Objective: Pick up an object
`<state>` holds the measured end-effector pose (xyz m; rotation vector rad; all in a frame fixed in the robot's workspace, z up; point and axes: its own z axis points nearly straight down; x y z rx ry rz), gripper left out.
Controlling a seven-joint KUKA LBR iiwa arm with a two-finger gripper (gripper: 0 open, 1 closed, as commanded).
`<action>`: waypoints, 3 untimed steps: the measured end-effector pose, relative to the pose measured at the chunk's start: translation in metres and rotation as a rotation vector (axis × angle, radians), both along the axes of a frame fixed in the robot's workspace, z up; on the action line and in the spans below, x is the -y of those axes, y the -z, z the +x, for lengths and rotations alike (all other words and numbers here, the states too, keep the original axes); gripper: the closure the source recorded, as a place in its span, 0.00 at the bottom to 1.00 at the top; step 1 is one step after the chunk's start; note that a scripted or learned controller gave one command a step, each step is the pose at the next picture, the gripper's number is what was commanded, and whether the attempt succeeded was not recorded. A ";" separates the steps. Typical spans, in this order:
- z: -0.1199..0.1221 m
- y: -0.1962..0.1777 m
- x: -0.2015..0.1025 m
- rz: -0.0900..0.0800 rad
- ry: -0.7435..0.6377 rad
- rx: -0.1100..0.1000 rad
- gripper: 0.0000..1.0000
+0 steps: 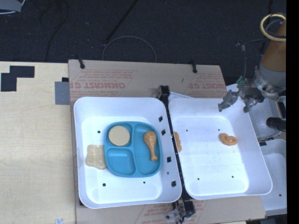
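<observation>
The shallow white plastic bin on the left (88, 181) holds a blue three-compartment plastic tray (126, 164) near its middle. A tan toy chicken drumstick (151, 144) lies in the tray's right-hand compartment, running lengthwise with its thick end toward the far side. A round beige disc like a biscuit (118, 136) sits in the tray's upper left compartment. A pale yellowish flat piece shaped like a slice of bread (96, 157) lies on the bin floor, touching the tray's left edge.

In the shallow white plastic bin on the right (210, 181), a small orange-brown pretzel-shaped toy (228, 139) lies alone toward the right wall. A small tan object (176, 141) rests against that bin's left wall, beside the black divider between the bins; its shape is too small to tell.

Farther back, the grey two-finger gripper (236, 105) hangs over the right bin's far right corner, its fingers spread apart with nothing between them, well apart from the pretzel.
</observation>
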<state>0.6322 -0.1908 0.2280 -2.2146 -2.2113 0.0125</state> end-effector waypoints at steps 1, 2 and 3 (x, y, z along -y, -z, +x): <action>0.003 -0.008 0.000 -0.002 -0.002 0.012 0.00; 0.006 0.055 0.003 -0.001 -0.002 0.006 0.00; 0.005 0.113 0.011 -0.002 -0.001 0.008 0.00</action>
